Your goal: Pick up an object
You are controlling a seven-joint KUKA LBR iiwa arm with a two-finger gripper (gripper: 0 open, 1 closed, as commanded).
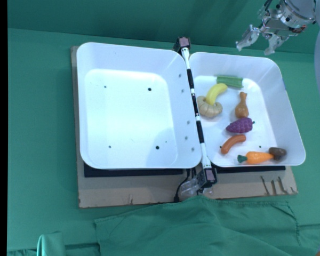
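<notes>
My gripper (259, 42) hangs high above the far edge of the right bin (288, 116), open, with nothing between its fingers. Below it the right bin holds toy food: a green piece (229, 81) at the far side, a yellow banana (215, 93), a tan gourd (209, 108), a brown drumstick (241, 105), purple grapes (240, 125), an orange sausage (233, 143), an orange carrot (257, 157) and a brown lump (278, 153) at the near right corner.
The left bin (96, 57) lies beside the right one, parted by a black-and-white bar (195, 108). Both rest on a cardboard sheet (128, 196). Green cloth (202, 228) bunches at the front.
</notes>
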